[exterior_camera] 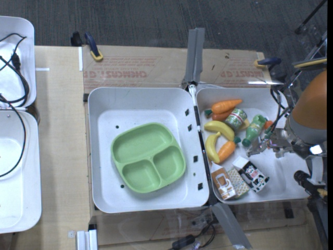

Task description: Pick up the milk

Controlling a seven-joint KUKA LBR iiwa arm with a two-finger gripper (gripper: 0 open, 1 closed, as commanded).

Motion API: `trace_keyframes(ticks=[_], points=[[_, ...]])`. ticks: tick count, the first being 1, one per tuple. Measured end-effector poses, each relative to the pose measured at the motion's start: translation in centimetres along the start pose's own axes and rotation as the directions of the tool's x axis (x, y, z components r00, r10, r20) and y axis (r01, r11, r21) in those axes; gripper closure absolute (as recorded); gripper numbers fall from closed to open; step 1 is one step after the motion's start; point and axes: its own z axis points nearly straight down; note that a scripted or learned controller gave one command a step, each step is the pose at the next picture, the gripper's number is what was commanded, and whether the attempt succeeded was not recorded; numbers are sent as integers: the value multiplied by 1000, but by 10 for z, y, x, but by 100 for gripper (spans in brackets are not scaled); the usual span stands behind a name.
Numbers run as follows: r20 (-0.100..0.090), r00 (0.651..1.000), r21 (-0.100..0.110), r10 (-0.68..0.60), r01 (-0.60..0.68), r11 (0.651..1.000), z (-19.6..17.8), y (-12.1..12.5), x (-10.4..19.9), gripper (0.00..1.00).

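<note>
While the floor behind is dark grey carpet, the bench (57,139) itself is pale wood with a sheet of brown cardboard (156,66) taped under the two white bins. Left bin (99,155) has just a green divided plate (149,157) sitting in it, three compartments, tilted a bit relative to the bin walls. Right bin (281,184) is way busier: an orange carrot (227,106) near the top, a small round can (237,119) just below it, a green bottle (254,127) to the right of that, a banana (214,135) curving down with a second carrot (226,151) tucked against it. Milk (254,176) is the little black-and-white cow-print carton lying toward the front of that bin, right beside a brown snack box (223,185) and a checked packet (239,181). Arm comes in from the right, orange band (314,107) up high, and the gripper (256,149) is hanging low just above the milk, near the bottle. Honestly can't tell how its jaws are set, too much metal clutter there.
</note>
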Motion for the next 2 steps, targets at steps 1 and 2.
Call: trace_keyframes(ticks=[1, 2], points=[[0, 973, -1, -231, 231, 973, 19, -43, 50, 0], [2, 927, -3, -374, 374, 927, 19, -38, -9, 0]])
